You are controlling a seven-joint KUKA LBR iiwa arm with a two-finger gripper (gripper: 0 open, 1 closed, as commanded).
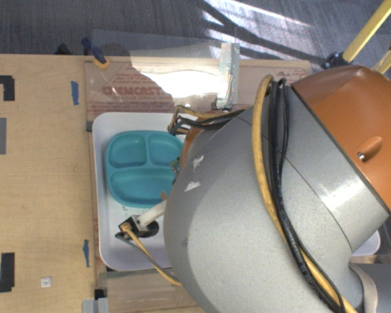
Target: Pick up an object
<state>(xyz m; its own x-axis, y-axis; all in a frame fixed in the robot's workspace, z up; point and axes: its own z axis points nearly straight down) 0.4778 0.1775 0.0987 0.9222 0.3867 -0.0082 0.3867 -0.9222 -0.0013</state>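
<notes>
Claw's arm (pixel 247 201) across bin (pixel 101 175), over right rim of teal plate (pixel 140 168).

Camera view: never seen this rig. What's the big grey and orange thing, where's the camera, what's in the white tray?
The big grey shape is a KUKA robot arm, with an orange band above its wrist. It looks huge because it sits close to the lens. There is one fixed camera above the wooden bench, looking down at a slant, and the arm reaches in from the right. The white tray is a shallow bin. In it lies a teal divided plate with three compartments. The job is to pick up an object. The arm's bulk covers the spot where it is working, so I can't tell whether anything is held.
</notes>
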